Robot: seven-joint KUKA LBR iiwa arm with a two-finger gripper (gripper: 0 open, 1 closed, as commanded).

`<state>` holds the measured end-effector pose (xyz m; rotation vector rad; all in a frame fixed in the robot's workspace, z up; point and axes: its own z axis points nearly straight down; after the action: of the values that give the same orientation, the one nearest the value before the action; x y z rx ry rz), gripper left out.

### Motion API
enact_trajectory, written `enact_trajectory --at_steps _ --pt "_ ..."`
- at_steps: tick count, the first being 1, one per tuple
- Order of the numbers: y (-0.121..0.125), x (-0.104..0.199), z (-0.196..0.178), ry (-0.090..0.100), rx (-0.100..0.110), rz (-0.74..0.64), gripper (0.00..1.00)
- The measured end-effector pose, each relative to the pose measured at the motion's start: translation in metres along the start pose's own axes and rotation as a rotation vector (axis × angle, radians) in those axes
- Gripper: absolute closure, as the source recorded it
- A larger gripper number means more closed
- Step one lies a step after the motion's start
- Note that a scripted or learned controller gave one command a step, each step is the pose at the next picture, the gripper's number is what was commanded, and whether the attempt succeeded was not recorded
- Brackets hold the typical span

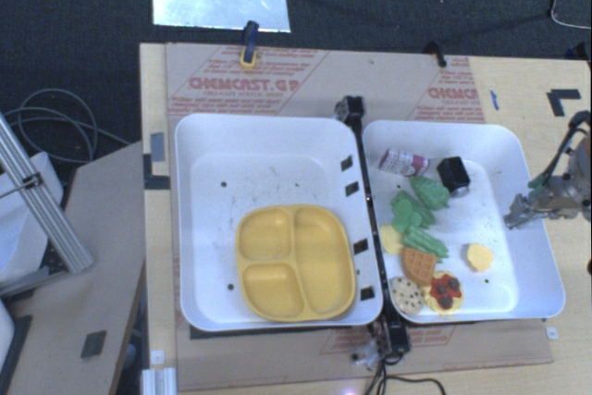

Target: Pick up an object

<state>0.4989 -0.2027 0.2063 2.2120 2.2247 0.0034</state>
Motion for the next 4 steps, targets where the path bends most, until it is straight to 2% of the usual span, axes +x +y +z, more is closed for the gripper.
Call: enact_trajectory --at_steps 1,2,3,4 --pt "0.054 0.122 0.001 0.006 -0.001 -0.012 1.0" --pt "-0.014 0.164 -0.015 0.004 0.006 -0.002 1.0" --pt "0.043 0.265 -0.047 0.006 -0.004 -0.01 1.0" --pt "-0.006 0.306 0.014 0.004 0.012 -0.003 1.0"
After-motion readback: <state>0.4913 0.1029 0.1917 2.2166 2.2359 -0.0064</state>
